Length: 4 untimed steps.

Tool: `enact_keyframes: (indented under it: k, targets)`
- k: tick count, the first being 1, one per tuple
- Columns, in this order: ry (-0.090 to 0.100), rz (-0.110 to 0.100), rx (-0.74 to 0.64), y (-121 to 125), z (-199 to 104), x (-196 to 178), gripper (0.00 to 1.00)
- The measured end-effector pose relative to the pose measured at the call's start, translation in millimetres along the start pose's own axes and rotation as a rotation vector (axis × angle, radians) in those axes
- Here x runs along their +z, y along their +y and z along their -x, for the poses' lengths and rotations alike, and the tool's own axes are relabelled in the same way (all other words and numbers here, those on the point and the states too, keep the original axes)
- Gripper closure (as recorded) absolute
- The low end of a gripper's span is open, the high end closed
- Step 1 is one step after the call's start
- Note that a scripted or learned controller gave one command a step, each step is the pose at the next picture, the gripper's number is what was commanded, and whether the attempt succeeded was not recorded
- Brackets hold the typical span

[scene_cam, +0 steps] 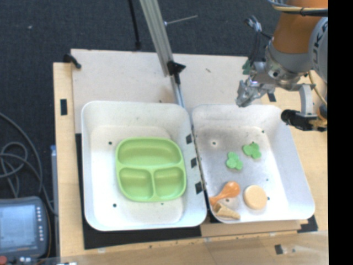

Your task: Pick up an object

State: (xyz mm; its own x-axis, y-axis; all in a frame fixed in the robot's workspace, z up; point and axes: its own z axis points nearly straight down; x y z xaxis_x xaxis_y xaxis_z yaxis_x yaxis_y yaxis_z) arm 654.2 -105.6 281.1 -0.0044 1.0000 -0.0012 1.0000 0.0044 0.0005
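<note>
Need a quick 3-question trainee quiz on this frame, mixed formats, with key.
1. True or false: the green divided tray lies in the right bin.
2. How many green leaf-shaped pieces lie in the right bin? A) one B) two C) four
3. Fill in: the gripper hangs over the right bin's ____ rim.

Key: 1. False; it lies in the left bin. 2. B; one piece beside the other. 3. Far.
</note>
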Motion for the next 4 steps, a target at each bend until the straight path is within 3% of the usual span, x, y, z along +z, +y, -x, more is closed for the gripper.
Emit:
enact_keyframes:
  k: [2,3,4]
  targets:
    - [0.001,-0.001,-0.002,-30,-90,6,1.0]
    - [0.002,-0.002,-0.002,-63,-135,19,1.0]
    - [0.002,-0.002,-0.003,-80,-181,35,1.0]
